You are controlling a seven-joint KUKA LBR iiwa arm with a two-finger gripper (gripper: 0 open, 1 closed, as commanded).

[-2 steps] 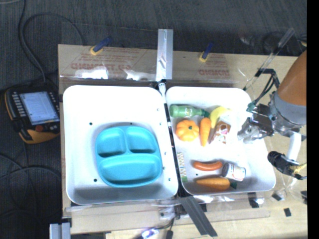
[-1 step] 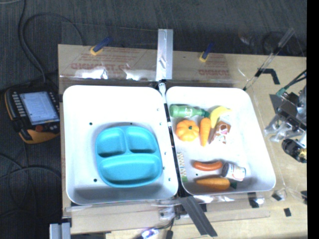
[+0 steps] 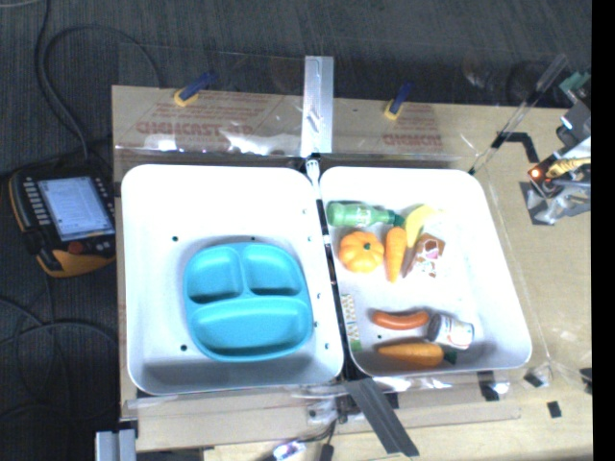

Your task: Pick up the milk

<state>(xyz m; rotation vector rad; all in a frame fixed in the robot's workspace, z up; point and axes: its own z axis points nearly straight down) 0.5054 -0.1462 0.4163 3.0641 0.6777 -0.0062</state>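
A small white carton with brown and red print, which looks like the milk [image 3: 429,255], lies tilted in the right bin [image 3: 495,257]. It rests between an orange carrot [image 3: 395,252] and a yellow banana [image 3: 416,221]. A grey and orange part of the arm [image 3: 560,176] shows at the right edge, outside the bins and well away from the carton. Nothing is held there that I can see.
The right bin also holds a green bottle [image 3: 357,215], a small pumpkin [image 3: 359,251], a red sausage [image 3: 401,319], a dark-capped white bottle [image 3: 450,332] and a second carrot [image 3: 410,354]. The left bin [image 3: 154,257] holds a blue divided tray [image 3: 250,299]. A pendant [image 3: 62,214] lies far left.
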